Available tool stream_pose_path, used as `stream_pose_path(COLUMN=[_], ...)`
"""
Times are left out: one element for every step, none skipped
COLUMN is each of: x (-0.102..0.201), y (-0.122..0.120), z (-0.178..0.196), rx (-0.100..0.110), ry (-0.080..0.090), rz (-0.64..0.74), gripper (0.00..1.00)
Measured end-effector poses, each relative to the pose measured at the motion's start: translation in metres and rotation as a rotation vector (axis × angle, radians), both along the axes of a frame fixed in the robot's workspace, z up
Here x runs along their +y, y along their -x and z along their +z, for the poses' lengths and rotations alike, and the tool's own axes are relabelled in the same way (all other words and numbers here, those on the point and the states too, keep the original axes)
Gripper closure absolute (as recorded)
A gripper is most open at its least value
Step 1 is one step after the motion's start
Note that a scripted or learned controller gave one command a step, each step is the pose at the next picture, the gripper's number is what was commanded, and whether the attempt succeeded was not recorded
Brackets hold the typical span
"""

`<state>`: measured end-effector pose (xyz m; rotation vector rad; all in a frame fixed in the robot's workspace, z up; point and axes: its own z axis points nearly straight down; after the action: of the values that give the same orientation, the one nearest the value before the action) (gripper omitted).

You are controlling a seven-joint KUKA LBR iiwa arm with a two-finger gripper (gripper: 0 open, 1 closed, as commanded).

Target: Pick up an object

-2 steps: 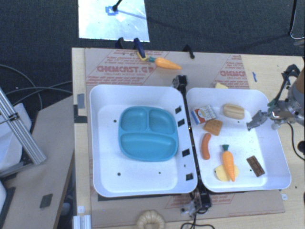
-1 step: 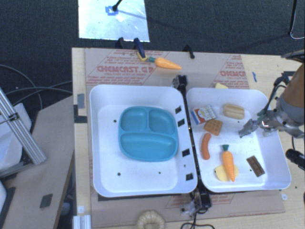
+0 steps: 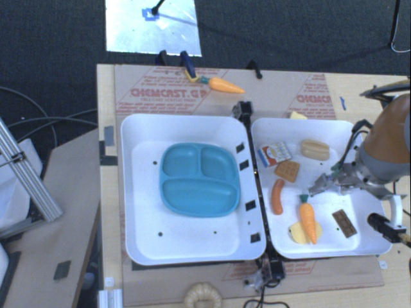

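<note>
1. Dark carpet surrounded the bench [image 3: 302, 92]; a shiny sheet [image 3: 153, 17] lay on the floor beyond it, and an aluminium frame [image 3: 26, 172] stood at far left.
2. Left bin [image 3: 138, 236] held a blue divided plate [image 3: 198, 178] only. A toy carrot [image 3: 221, 85] lay on the bench beyond it, outside both bins.
3. Right bin [image 3: 270, 236] held the candidates: a small printed packet [image 3: 274, 153], a waffle piece [image 3: 287, 171], a sausage [image 3: 277, 196], a second carrot [image 3: 308, 218] lying across a yellow piece [image 3: 297, 233], a bread roll [image 3: 314, 149], a chocolate bar [image 3: 344, 223].
4. Gripper [image 3: 314, 188] sat low over the right bin, just above the carrot's green top. Whether the jaws were open or shut: cannot tell; nothing was seen between them.
5. Judgement: carrot nearest. A good grasp would straddle its narrow width across the long axis, at mid-body.
6. Obstacles: the yellow piece beneath may tilt the carrot; sausage near to the left, waffle just beyond, could be nudged on descent.
</note>
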<state>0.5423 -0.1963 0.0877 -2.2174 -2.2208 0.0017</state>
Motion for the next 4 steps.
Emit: stream_pose_path(x=[0.0, 0.0, 0.0, 0.008], y=[-0.001, -0.002, 0.004, 0.009], z=[-0.003, 0.008, 0.069, 0.125], rx=[-0.003, -0.006, -0.009, -0.01], ry=[0.002, 0.003, 0.004, 0.003], rz=[-0.001, -0.001, 0.002, 0.003], gripper=[0.0, 1.0, 1.0, 1.0])
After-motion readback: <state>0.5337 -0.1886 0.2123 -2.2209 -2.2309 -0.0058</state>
